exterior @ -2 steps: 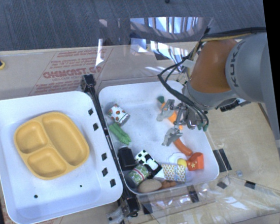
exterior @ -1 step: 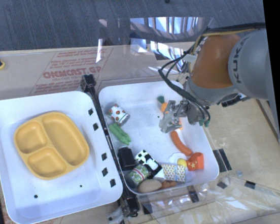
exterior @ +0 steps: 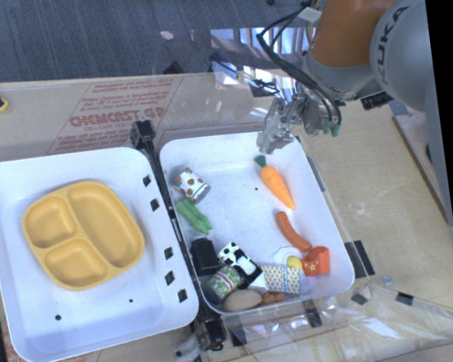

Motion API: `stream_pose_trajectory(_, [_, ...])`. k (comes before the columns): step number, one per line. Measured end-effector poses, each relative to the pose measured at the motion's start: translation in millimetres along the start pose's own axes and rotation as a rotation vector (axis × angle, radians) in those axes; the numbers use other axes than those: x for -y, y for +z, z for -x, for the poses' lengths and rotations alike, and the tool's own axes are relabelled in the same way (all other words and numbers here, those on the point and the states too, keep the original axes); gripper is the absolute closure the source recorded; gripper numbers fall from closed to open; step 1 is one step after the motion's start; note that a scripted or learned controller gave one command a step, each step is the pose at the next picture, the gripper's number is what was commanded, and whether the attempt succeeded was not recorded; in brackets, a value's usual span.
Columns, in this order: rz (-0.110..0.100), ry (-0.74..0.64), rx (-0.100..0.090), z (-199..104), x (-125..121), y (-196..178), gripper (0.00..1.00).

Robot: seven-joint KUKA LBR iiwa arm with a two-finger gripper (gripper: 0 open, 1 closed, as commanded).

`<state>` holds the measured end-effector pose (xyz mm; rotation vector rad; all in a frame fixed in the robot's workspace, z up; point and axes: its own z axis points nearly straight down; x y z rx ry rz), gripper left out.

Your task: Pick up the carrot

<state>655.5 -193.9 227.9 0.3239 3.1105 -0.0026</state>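
Observation:
The carrot [exterior: 276, 185], orange with a green tip, lies in the right bin [exterior: 230, 146] near its right wall, pointing down and slightly right. My gripper [exterior: 275, 137] hangs over the bin's upper right corner, just above the carrot's green end, with nothing visible between its fingers. The grey arm with the orange band enters from the upper right.
In the right bin lie a small can [exterior: 191, 184], a green pod [exterior: 194, 217], a sausage [exterior: 293, 232], a red block [exterior: 317, 262], a black-and-white toy [exterior: 238, 259] and several other items at the bottom. The left bin [exterior: 11, 271] bears a yellow divided plate [exterior: 83, 233].

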Motion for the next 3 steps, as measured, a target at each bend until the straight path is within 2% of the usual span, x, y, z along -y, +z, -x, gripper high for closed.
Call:
stream_pose_trajectory(1, [0.002, -0.111, -0.023, -73.2, 17.8, 110.5, 1.00])
stream_pose_trajectory(2, [0.004, -0.452, -0.013, -85.2, 33.2, 133.9, 1.00])
stream_pose_trajectory(3, [0.002, -0.342, -0.006, -40.6, -6.4, 72.6, 1.00])
